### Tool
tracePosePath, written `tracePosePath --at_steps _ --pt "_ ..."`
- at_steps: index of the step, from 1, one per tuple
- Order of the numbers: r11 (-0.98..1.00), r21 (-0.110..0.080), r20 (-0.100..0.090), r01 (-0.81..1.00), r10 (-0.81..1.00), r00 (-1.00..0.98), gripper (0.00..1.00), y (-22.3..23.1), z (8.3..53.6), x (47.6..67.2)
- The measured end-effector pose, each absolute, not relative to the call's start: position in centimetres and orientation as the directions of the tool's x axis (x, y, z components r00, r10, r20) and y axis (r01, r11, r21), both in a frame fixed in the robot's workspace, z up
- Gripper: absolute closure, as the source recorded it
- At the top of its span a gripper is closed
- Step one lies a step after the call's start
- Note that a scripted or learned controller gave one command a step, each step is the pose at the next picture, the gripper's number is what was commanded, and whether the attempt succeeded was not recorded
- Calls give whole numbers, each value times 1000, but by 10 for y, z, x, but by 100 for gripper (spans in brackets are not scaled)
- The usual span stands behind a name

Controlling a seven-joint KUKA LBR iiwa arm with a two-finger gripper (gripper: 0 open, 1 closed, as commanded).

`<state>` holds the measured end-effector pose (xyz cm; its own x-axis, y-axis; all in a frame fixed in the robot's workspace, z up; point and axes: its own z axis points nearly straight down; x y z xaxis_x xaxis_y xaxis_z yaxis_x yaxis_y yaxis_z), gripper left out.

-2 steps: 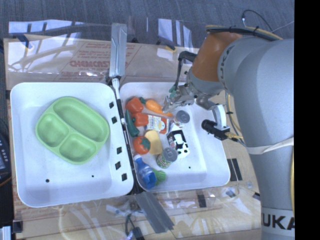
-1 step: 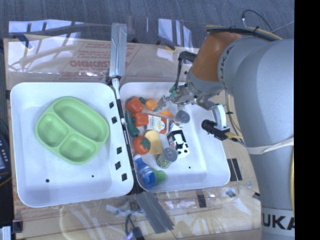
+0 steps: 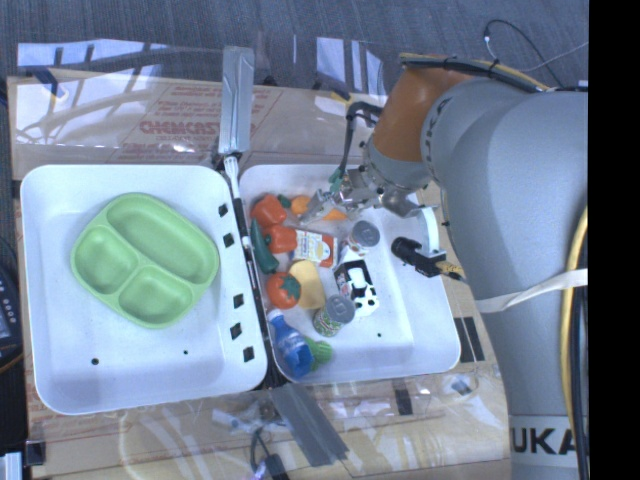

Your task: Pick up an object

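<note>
Camera view, looking down at a slant: two white bins side by side on a bench w/ a cardboard sheet (image 3: pixel 150 118) at the back. Red print on the cardboard is faint; can't read it for sure. Bottom right, the arm (image 3: pixel 520 218) base shows white letters "UKA", cut off at the edge.

Left bin (image 3: pixel 60 368): holds a green divided plate (image 3: pixel 145 258), three compartments, lying flat, nothing in it.

Right bin (image 3: pixel 430 338): a cluster of small items along its left half. Orange toy vegetable (image 3: pixel 268 211) near the top-left corner, a red-and-white carton (image 3: pixel 315 248) just beside it (label too small to read), yellow piece (image 3: pixel 310 283) below that, an orange round fruit w/ green stem (image 3: pixel 283 290) touching the yellow piece. A black-and-white cow-pattern toy (image 3: pixel 355 283) sits mid-bin, a small can (image 3: pixel 333 315) just below it. Blue bottle (image 3: pixel 290 348) and a green bit (image 3: pixel 320 350) lie near the front-left corner.

Gripper (image 3: pixel 330 203) is low over the bin's back part, by the orange vegetable and carton. Whether its fingers are apart or together: can't tell, they blur into the clutter. Nothing visibly held. Orange band (image 3: pixel 415 118) sits above the wrist.
</note>
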<state>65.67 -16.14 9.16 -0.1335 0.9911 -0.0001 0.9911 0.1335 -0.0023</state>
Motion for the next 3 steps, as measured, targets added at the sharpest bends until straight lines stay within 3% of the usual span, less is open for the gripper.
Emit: tracePosePath --at_steps 1,2,3 --pt "-26 -5 0 1000 1000 26 0 -209 92 598" --pt "127 1 -1 992 992 -127 0 -204 104 643" --pt "118 4 -3 993 993 -118 0 -203 95 569"
